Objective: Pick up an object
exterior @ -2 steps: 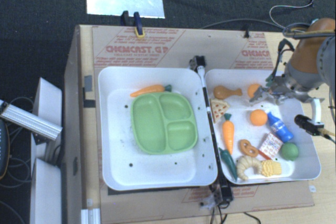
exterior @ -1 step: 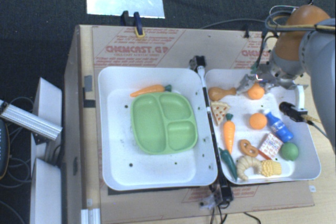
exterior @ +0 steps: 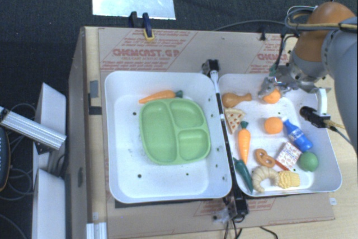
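While the grey arm with the orange band [exterior: 321, 36] reaches in from the upper right of the frame, its two-finger gripper [exterior: 272, 87] sits low over the upper part of the right-hand shallow white bin [exterior: 330, 176]. A small round orange fruit [exterior: 272, 97] lies right at the fingertips, touching or just under them; can't tell from this slant whether the fingers are around it, and can't tell if they're spread or closed

Just left of the gripper: tan plastic drumstick [exterior: 236, 99]. Below that: pizza slice wedge [exterior: 234, 118], orange carrot with green top [exterior: 244, 143]. Mid-bin, below the gripper: second orange ball [exterior: 273, 125], blue bottle [exterior: 296, 135] just right of it. Lower part of the bin: brown pretzel [exterior: 263, 157], red-white packet [exterior: 288, 155], green ball [exterior: 307, 161], yellow corn piece [exterior: 288, 179], pale croissant [exterior: 262, 177]

Left-hand white bin [exterior: 126, 187]: green three-compartment plastic tray [exterior: 173, 130] in the middle, second orange carrot [exterior: 160, 96] touching its upper edge, well apart from the gripper
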{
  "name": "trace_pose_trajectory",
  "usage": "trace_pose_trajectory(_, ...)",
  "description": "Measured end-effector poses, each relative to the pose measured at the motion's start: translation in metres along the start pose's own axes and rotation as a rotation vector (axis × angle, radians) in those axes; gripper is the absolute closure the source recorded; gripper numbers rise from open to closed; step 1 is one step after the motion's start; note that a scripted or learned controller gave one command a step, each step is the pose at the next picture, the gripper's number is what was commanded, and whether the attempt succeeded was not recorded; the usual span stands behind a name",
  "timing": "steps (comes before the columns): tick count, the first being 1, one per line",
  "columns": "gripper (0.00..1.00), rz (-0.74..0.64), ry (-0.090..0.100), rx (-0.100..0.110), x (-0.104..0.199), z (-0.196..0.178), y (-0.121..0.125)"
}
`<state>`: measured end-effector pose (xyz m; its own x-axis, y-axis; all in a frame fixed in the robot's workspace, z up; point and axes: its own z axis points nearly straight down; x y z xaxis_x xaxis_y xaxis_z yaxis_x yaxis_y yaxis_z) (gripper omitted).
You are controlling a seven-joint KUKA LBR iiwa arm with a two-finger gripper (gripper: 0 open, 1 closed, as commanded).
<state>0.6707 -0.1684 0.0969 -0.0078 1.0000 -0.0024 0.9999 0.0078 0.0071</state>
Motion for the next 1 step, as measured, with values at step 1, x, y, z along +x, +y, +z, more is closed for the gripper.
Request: trace_pose_trajectory(1,1.0,0.002,0.002,0.0,0.0469,-0.0843,-0.0257)
